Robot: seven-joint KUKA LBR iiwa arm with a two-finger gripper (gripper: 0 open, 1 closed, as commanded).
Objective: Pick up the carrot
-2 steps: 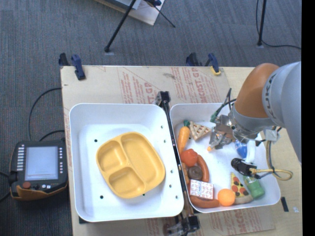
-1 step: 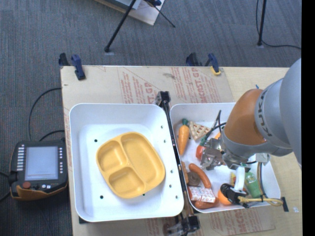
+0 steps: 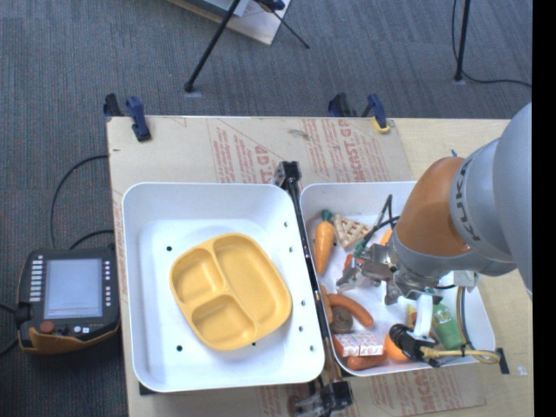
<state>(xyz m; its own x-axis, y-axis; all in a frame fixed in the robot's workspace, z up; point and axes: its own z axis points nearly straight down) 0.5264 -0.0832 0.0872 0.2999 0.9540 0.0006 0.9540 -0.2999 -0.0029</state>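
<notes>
Carrot (image 3: 322, 243) lies in the right bin (image 3: 400, 189), close against its left wall, green top pointing to the far side and orange tip toward the near side. It rests free on the bin floor, with nothing gripping it. Just right of its leafy end sits a waffle-patterned toy piece (image 3: 352, 230). Nearer the camera, a sausage-like orange-red item (image 3: 351, 309) lies across the bin floor beside a dark brown piece (image 3: 340, 322), and a red and white block (image 3: 360, 346) sits at the near wall. A green item (image 3: 446, 327) and a round orange piece (image 3: 396, 347) occupy the near right portion of the bin.

Gripper (image 3: 369, 269) hangs over the middle of the right bin, to the right of the carrot and apart from it. How far it is open cannot be determined from this angle; no object is visible in its hold. The orange band (image 3: 434, 211) of the arm sits above it.

Left bin (image 3: 139, 233) contains a yellow divided plate (image 3: 229, 290). A teach pendant (image 3: 69, 298) lies on the floor left of the bench.
</notes>
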